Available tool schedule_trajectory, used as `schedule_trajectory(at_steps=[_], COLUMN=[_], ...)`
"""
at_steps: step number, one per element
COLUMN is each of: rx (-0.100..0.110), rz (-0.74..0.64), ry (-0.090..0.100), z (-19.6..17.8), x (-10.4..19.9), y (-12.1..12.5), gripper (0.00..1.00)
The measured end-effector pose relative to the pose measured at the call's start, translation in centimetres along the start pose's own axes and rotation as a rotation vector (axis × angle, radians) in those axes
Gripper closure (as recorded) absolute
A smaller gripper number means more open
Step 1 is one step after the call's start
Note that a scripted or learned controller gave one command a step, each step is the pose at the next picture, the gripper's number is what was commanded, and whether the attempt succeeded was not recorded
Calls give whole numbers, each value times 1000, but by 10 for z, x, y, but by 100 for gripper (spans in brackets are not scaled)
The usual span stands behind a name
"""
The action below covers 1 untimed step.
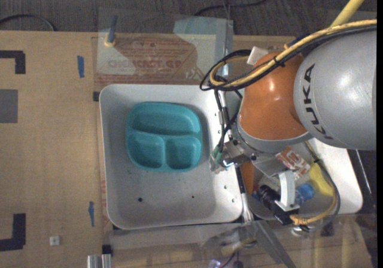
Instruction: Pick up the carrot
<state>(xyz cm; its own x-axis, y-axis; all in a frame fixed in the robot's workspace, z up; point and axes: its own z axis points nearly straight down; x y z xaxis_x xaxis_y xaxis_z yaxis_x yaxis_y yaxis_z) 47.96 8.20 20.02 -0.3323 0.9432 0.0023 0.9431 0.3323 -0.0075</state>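
Observation:
My arm's orange band (pixel 269 105) and grey wrist hang over the right bin (pixel 350 195) and hide most of its floor. The gripper (pixel 229 157) sits low under the wrist, at the wall between the two bins, and the arm's bulk covers most of it. Beside the wrist in the right bin I see a red-and-white patterned thing (pixel 294 160), a yellow thing (pixel 322 182) and a small blue thing (pixel 305 192). Whatever lies beneath the wrist is hidden.
The left bin (pixel 119 201) holds a teal divided plate (pixel 163 136) in its upper half. A clear plastic sheet (pixel 149 57) lies on the cardboard bench behind the bins. Cables run over the arm.

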Motion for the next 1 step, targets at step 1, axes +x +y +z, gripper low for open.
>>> schedule_trajectory(at_steps=[1], rx=[-4], rz=[254], ry=[-2], z=[-36], x=[-50], y=[-17], gripper=[100])
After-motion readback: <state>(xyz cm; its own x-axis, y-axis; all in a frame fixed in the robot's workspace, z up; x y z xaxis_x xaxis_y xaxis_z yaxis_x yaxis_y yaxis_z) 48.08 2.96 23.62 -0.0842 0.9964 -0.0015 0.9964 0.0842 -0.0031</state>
